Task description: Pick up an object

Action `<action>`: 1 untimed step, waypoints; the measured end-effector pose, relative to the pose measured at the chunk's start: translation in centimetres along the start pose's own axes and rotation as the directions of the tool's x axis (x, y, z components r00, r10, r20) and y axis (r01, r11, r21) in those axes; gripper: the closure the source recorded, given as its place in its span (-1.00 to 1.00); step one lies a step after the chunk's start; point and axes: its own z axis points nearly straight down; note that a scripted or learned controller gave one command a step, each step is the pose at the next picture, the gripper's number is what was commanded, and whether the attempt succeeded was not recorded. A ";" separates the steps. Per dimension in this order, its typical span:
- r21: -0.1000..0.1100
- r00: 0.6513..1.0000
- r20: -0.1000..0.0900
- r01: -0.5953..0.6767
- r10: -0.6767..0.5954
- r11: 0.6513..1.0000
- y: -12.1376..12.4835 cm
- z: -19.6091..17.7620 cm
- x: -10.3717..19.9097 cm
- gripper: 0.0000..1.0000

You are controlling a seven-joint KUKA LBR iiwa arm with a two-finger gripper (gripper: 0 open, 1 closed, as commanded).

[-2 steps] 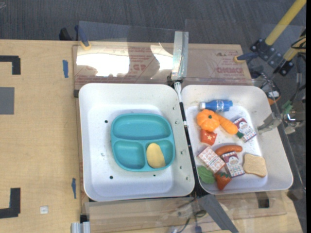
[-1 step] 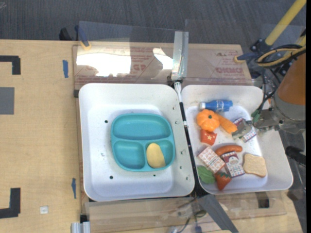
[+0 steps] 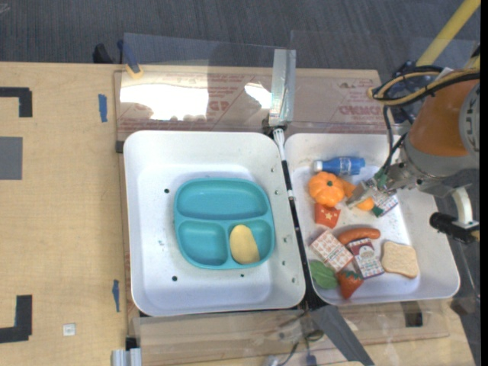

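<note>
Mid rt bin: sausage (image 3: 358,235), axis left-right.

Hand (image 3: 379,183) low among toys in right bin (image 3: 442,277).

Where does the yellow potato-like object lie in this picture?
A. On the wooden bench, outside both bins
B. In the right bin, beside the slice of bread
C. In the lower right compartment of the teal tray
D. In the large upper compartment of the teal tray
C. The yellow object rests in the lower right compartment of the teal tray, which stands in the left bin.
</note>
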 end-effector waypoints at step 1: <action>-0.007 1.000 0.002 0.000 0.000 1.000 0.2 -1.1 -0.1 1.00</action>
